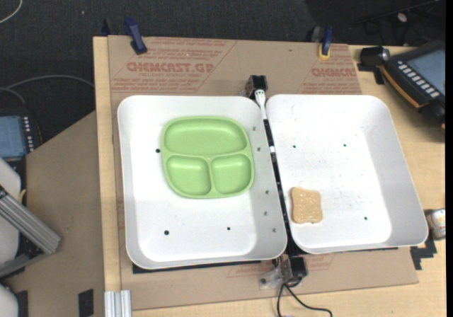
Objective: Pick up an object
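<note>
Gripper state: cannot tell; pick item lies in the right bin.
Tan toast-shaped piece [306, 205], flat, at the lower left of the right white bin [354, 131], just beside that bin's left wall, near its front edge. Green three-compartment plate [207, 156], flat, in the upper middle of the left white bin [198, 234], well apart from the tan piece. Bins side by side, inner rims touching at frame centre. Brown board [170, 61] with red lettering under both bins. Blue clamp [134, 36] at the board's upper left edge; second clamp [325, 43] at its upper right edge.
</note>
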Robot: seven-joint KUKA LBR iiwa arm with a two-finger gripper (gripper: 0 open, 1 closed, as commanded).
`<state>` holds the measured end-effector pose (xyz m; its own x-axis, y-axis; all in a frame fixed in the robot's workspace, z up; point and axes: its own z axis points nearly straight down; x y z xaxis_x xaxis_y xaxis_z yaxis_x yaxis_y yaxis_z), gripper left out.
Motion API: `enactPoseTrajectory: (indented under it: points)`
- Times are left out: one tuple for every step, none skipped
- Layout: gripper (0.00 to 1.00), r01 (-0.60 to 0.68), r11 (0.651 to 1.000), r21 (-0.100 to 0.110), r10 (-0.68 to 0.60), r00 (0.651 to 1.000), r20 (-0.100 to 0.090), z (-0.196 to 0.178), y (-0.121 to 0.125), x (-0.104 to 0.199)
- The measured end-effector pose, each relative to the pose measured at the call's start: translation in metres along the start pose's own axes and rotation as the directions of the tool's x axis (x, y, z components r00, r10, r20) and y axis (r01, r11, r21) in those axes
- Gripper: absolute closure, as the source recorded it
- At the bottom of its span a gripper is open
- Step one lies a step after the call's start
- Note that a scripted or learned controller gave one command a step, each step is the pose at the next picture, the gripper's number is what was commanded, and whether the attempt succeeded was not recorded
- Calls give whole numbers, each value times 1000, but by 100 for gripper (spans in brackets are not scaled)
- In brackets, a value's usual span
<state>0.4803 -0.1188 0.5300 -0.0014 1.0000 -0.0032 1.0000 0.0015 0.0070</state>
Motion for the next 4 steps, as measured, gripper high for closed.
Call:
enactPoseTrajectory:
  points:
    - [100, -2, 1000, 21, 3, 1000, -6, 137, -3, 8]
    - [100, 9, 1000, 15, -9, 1000, -7, 183, -2, 107]
    - [100, 6, 1000, 2, -6, 1000, -5, 154, -1, 163]
    - [100, 6, 1000, 1, -6, 1000, -6, 116, -1, 221]
